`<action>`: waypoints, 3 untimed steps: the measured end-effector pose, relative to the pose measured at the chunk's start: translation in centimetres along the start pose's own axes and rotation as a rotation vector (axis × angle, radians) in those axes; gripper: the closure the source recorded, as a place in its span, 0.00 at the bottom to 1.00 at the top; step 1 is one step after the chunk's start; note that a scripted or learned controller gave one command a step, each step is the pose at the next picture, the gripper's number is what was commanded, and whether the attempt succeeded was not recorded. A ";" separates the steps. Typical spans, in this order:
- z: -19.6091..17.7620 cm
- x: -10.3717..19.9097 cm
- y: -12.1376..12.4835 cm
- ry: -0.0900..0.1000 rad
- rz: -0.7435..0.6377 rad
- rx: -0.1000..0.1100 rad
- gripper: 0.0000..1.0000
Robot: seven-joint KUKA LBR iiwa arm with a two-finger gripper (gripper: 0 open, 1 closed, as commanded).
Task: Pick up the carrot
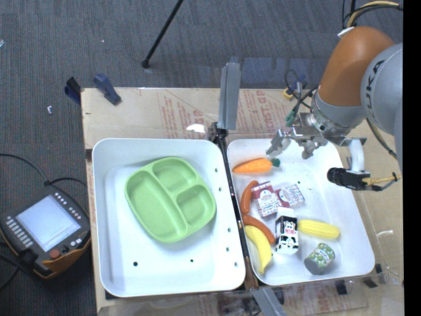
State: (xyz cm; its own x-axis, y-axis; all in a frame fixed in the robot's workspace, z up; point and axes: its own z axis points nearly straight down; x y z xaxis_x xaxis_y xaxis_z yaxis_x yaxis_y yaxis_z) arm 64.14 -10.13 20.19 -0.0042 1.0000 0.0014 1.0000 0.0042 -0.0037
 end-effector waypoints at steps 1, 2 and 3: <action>4.5 0.2 0.7 -0.004 -0.007 -0.023 0.00; 11.6 -2.1 0.2 0.002 0.367 0.004 0.00; 4.3 2.2 -0.2 -0.004 0.261 0.011 0.00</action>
State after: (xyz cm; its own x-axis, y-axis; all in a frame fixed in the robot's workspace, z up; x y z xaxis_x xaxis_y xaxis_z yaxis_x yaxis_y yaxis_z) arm 63.88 -7.88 15.90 0.2538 0.9672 -0.0055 0.9671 -0.2539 -0.0147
